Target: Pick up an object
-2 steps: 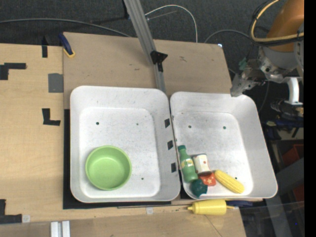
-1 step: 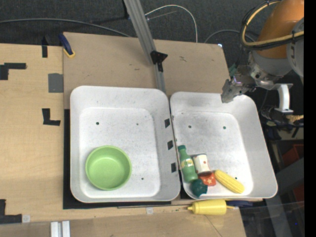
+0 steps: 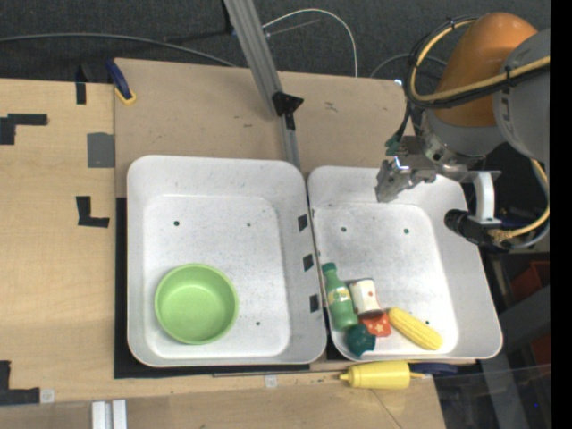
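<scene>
My gripper (image 3: 390,186) hangs over the back edge of the right bin (image 3: 465,266), with nothing seen between its fingers. Far from it, at the right bin's front, lie a green bottle (image 3: 338,298), a white can (image 3: 364,294), a small red piece (image 3: 377,323), a dark green piece (image 3: 359,340) and a yellow corn cob (image 3: 414,327). A green bowl (image 3: 196,303) sits in the front left of the left bin (image 3: 214,195).
A yellow mustard bottle (image 3: 379,375) lies on the bench just outside the right bin's front rim. A grey pole (image 3: 259,52) slants down to the gap between the bins at the back. Cables loop behind the right bin.
</scene>
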You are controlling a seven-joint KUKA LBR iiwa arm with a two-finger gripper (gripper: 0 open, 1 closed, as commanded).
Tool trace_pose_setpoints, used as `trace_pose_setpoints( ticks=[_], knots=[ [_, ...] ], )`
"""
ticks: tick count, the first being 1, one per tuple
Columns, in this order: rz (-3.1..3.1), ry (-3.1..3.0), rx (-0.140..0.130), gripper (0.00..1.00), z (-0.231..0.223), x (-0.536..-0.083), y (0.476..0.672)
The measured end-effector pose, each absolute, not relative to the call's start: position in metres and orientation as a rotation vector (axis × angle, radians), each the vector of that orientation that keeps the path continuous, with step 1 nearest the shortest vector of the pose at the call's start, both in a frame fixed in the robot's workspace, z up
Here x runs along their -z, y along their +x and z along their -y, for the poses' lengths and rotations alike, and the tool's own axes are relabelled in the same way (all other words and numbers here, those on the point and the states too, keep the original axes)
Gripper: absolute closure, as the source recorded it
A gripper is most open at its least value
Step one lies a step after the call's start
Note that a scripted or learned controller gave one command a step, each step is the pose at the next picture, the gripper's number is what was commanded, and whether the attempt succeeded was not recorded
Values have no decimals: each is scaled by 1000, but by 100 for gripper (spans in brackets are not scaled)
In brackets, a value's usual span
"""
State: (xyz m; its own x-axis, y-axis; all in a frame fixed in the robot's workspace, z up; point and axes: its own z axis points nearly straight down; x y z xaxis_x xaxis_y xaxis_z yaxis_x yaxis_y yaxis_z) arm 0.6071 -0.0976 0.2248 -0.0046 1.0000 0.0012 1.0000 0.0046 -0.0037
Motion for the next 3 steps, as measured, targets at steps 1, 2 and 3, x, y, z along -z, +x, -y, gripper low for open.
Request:
trace_pose_setpoints(
  ticks=[1,2,3],
  knots=[
    [2225,-2213,-2,100,46,-217,594],
    [2225,-2213,-2,100,3,-228,570],
    [2226,-2211,-3,100,-55,-222,549]
  ],
)
